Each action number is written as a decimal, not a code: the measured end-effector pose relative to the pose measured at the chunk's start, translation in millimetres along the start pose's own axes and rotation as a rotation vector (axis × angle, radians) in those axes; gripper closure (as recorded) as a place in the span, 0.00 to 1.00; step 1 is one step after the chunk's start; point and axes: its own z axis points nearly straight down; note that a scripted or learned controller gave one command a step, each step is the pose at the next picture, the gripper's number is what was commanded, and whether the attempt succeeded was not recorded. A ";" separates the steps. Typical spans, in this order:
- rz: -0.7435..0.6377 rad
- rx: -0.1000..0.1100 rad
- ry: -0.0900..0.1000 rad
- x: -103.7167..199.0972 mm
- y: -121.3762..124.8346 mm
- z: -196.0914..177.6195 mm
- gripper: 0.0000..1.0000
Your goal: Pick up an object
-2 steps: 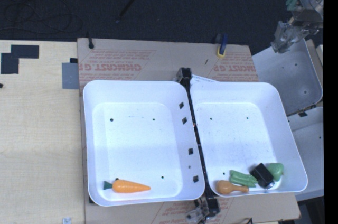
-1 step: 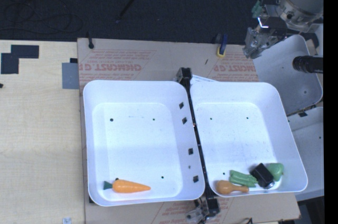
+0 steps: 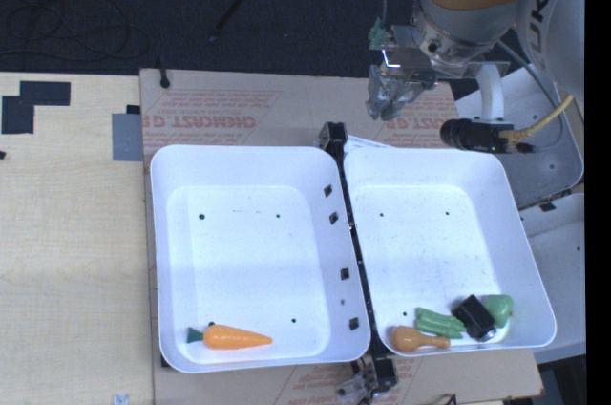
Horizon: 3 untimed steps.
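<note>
An orange toy carrot (image 3: 236, 336) with a green top lies in the left bin (image 3: 172, 231) near its front edge. In the right bin (image 3: 430, 212), at the front right corner, sit a green pod-shaped toy (image 3: 438, 322), a tan pear-shaped toy (image 3: 418, 340), a black block (image 3: 474, 316) and a green piece (image 3: 498, 306), close together. My gripper (image 3: 389, 99) hangs above the cardboard behind the right bin's back left corner, far from all the objects. I see nothing held beneath it.
Both bins rest on a cardboard sheet (image 3: 248, 112) with a black clip strip (image 3: 342, 231) between them. A wooden bench surface (image 3: 67, 231) lies to the left. The arm's body and cables (image 3: 496, 131) crowd the back right.
</note>
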 end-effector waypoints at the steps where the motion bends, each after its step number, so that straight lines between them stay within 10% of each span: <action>1: -0.002 -0.008 0.000 99.1 -28.1 -47.1 1.00; 2: 0.005 0.003 -0.005 144.4 -20.7 23.0 1.00; 3: 0.007 -0.021 0.001 150.8 -38.7 -168.9 1.00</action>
